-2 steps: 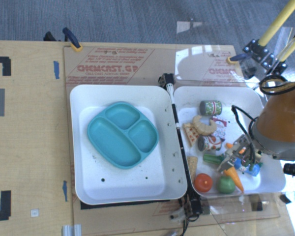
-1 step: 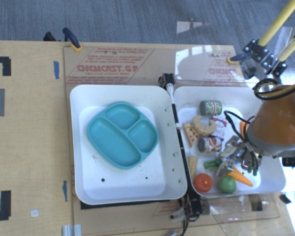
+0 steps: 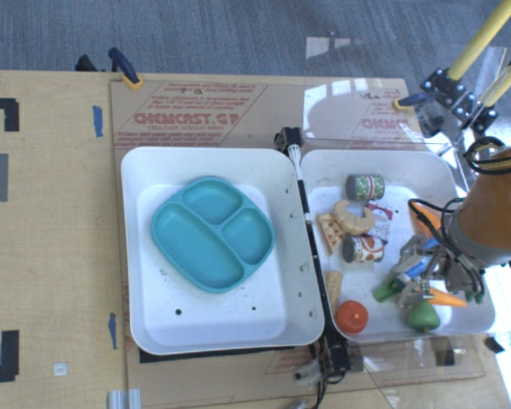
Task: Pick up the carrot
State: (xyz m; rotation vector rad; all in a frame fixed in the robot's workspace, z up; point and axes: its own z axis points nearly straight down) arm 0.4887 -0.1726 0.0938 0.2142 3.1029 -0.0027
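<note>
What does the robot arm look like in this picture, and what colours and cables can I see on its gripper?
The arm enters from the right as a rounded body with a broad orange band, grey below it. The gripper is a cluttered grey metal assembly with small blue parts. Thin dark cables loop beside the wrist, along with an orange one. Finer markings are too small to read.

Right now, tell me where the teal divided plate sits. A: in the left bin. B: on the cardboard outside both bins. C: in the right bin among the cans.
A: the teal divided plate lies flat in the left bin, while the cans and other food items are in the right bin.
</note>
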